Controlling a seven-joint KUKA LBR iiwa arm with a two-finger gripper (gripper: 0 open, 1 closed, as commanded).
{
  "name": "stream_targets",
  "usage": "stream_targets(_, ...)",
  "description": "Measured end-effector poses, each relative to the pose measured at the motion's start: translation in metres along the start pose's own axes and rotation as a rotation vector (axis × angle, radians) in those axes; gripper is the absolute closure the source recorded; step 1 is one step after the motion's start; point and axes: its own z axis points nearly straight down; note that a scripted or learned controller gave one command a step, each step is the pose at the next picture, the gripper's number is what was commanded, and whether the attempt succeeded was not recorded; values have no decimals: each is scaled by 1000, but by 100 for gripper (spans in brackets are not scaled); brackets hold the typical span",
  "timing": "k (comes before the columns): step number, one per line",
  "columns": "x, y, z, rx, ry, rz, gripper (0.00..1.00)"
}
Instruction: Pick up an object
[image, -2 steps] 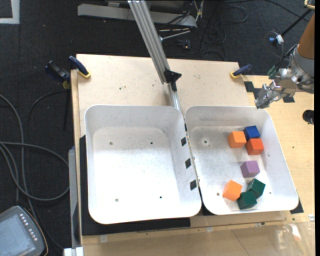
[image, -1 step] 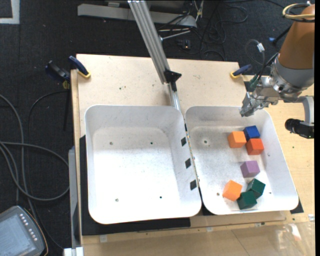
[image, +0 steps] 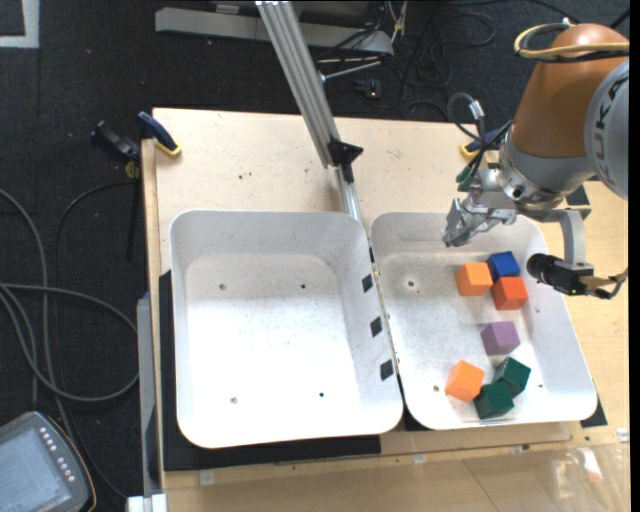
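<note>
Blocks lie scattered in the right-hand bin (image: 420, 400) of two shallow white bins on the desk (image: 250, 160), none of them gripped. An orange block (image: 474, 278) sits nearest the claw (image: 458, 232), touching or almost touching a blue block (image: 504, 264) and a darker orange block (image: 510, 292); the three form a short cluster running roughly left to right across the bin's upper half. A purple block (image: 500, 336) rests apart, just below them. Near the front rim, another orange block (image: 465, 381) sits beside two dark green blocks (image: 503, 388) that are pressed together. All are near-cubes with no clear long axis, each turned at a slight angle to the bin walls. The claw hangs above the bin's bare upper-left floor, close to the first orange block, pointing down and leftward; whether it is wide or narrow cannot be told. The left bin (image: 200, 240) lies alongside, the two rims meeting at the centre.
</note>
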Motion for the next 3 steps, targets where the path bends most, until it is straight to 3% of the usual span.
stream_targets(3,150,-50,3,-1,0,-1,100)
